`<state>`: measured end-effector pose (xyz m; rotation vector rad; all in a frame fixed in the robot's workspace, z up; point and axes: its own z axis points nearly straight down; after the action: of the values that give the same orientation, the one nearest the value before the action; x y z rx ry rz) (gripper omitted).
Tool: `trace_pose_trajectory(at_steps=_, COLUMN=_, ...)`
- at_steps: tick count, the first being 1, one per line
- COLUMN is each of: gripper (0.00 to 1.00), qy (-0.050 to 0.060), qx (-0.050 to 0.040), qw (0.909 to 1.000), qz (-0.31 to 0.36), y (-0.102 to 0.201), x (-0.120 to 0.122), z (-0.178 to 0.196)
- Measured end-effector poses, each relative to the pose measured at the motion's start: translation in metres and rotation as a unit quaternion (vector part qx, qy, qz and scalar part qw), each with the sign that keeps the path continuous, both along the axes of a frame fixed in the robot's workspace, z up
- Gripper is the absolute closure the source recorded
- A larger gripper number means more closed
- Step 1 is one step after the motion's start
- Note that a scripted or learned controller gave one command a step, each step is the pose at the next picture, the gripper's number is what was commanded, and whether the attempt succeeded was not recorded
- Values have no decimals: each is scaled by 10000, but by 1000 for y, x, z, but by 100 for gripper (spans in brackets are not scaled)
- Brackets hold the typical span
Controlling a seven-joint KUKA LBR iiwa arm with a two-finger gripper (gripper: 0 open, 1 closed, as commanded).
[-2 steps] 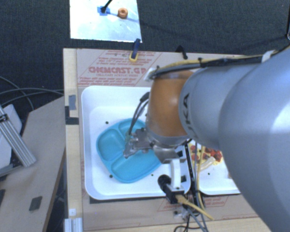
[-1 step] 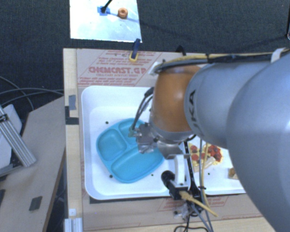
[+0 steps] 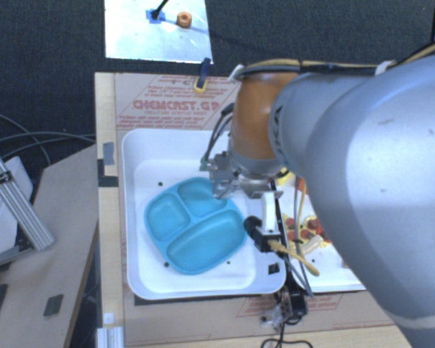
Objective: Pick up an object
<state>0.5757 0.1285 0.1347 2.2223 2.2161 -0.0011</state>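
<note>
A blue divided plate (image 3: 192,227) lies flat in the left white bin (image 3: 133,216), filling most of its floor. My gripper (image 3: 222,188) hangs at the plate's far right rim, over the small upper compartment. The grey wrist and orange band above it hide how the gripper meets the plate. Nothing can be seen held in it.
In the right bin (image 3: 337,285), mostly hidden under the arm, lie small red and orange pieces (image 3: 306,228) and thin yellow sticks (image 3: 299,256). A cardboard sheet (image 3: 167,100) sits behind the bins, and a pale board (image 3: 156,17) with small parts lies farther back.
</note>
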Motion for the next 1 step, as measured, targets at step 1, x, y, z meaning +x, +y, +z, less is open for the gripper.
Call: trace_pose_trajectory(at_steps=1, gripper=100, qy=-77, qx=10, qw=10000, qz=-17, y=-83, x=-41, z=154)
